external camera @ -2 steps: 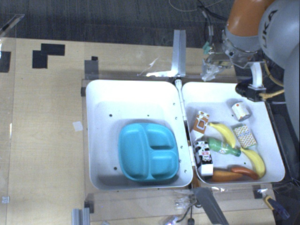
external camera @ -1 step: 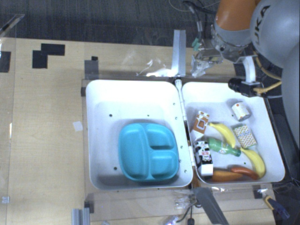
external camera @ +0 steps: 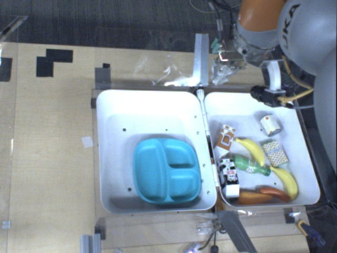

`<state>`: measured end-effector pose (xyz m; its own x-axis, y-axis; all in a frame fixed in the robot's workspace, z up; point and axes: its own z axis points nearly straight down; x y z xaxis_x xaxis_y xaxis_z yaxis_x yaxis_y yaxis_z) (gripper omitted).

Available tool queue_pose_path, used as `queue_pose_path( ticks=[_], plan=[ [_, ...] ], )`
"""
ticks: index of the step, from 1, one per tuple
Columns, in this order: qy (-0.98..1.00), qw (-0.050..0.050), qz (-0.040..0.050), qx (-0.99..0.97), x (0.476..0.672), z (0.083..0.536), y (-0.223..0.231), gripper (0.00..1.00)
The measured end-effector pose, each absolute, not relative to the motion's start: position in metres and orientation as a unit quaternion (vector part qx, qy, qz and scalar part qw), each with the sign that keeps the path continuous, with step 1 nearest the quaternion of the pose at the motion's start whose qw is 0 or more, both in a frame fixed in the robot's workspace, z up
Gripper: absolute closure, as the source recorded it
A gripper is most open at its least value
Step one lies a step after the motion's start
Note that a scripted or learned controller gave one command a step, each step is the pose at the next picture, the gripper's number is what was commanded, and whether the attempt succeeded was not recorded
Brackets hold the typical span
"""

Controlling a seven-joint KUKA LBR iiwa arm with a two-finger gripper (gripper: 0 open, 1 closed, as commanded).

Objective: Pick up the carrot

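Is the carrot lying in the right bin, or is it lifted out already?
In the bin. The carrot lies flat along the near wall of the right bin, beside a banana; the arm is above the bin's far edge.

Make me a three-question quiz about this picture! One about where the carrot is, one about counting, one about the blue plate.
1. Where does the long orange carrot lie?
A. left bin
B. right bin's near edge
C. on the bench

2. How many yellow bananas are there?
A. one
B. two
C. four

3. The blue divided plastic plate is
A. flat in the left white bin
B. tipped on edge
C. stacked on the bananas

Answers: B, it lies along the right white bin's front wall; B, the second lies above the carrot; A, it rests flat.
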<state>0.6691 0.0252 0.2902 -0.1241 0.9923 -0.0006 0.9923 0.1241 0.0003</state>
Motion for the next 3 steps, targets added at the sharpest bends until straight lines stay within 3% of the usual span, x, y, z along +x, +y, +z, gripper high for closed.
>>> queue_pose_path(
  ticks=[1,2,3],
  plan=[
    [0.737,0.000,-0.0004,0.676,0.669,0.300,0.033,1.00],
    [0.707,-0.001,-0.0007,0.707,0.612,0.291,0.022,1.00],
    [0.726,0.000,-0.0005,0.687,0.669,0.274,-0.002,1.00]
  ],
)
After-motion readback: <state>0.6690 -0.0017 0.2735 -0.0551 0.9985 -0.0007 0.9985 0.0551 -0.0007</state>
